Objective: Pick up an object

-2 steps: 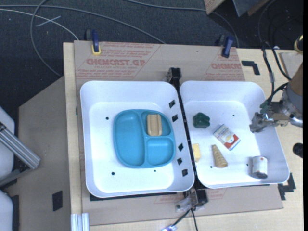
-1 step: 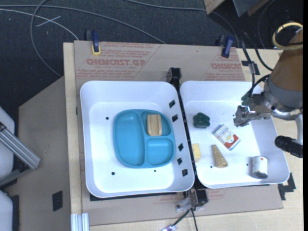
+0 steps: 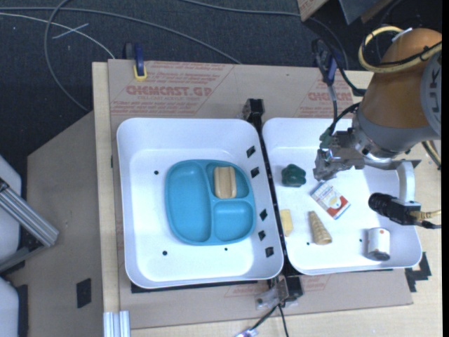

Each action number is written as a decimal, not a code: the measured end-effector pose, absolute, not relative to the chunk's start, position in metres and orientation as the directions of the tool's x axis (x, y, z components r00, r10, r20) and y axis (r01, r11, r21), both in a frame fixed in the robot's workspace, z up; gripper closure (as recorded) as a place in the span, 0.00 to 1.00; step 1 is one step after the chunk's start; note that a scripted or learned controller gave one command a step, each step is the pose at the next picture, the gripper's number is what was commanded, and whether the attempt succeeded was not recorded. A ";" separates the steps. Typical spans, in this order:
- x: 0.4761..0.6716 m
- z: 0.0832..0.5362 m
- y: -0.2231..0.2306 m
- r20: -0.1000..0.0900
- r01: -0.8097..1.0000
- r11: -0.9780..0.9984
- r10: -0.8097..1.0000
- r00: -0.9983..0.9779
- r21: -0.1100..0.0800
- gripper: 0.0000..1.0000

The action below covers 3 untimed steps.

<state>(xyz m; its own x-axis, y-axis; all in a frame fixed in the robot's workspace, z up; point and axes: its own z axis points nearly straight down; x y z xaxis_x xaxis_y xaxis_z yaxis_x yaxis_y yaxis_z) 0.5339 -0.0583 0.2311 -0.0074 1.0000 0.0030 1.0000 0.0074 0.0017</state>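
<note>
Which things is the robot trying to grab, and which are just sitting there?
Things it could pick up, in the right bin, near the gripper:
- green object
- small red and white packet
- cone-shaped piece
- yellow block
- white cylinder

Just lying about:
- blue divided plate in the left bin, with a tan piece
- cables

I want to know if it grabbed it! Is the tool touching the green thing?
Apart. The camera view shows white bin floor between the tool and the green thing.
</note>
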 end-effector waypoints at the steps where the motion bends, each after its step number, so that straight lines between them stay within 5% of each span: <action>1: 0.542 0.229 -0.005 0.002 1.000 0.006 1.000 -0.006 0.000 1.00; 3: 0.581 0.227 0.085 0.001 1.000 0.005 1.000 -0.005 0.001 1.00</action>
